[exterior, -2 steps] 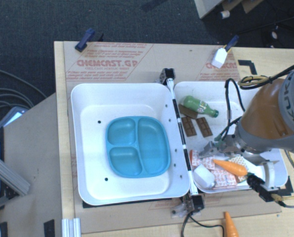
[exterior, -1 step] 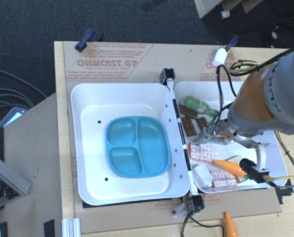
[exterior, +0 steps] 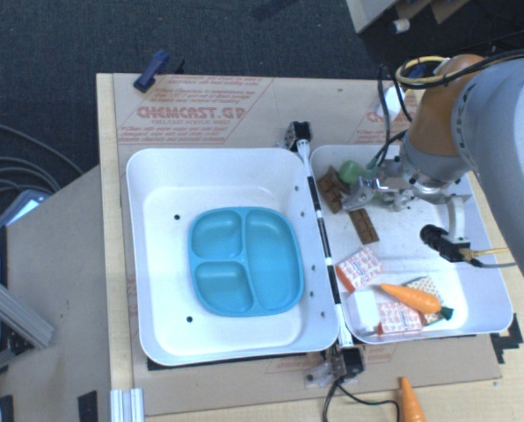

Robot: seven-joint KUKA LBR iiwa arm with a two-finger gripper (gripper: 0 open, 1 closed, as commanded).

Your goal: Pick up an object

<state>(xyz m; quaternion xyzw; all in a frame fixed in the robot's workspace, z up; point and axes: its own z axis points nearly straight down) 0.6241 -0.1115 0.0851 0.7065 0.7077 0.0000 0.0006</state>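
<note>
Camera view, looking down on the tabletop [exterior: 200, 104]: 2 white bins side by side, the left bin [exterior: 148, 236] carrying a blue divided plate [exterior: 244, 260], the right bin [exterior: 486, 310] carrying the clutter. Arm [exterior: 495, 104] reaching in from the right, orange band above the wrist, claw [exterior: 367, 192] low over the far part of the right bin.

Progress, judged from this view: picking up not yet done. Nothing visibly lifted clear of the bin; everything apparently lying on the bin floor. Grasp and lift left to do.

Claw state: cannot tell how wide it stands or whether it has hold of anything, the tip being tangled with metal parts and small things beneath it.

Likely candidates closest to the claw: a green object [exterior: 350, 170] just beside it on the far-left side, a brown block [exterior: 331, 190] just left of it, a brown strip [exterior: 364, 225] just below it toward the near side. Well apart from the claw, toward the near rim: a red-and-white packet [exterior: 359, 267], a carrot [exterior: 411, 298] lying across another red-and-white packet [exterior: 401, 318].
</note>
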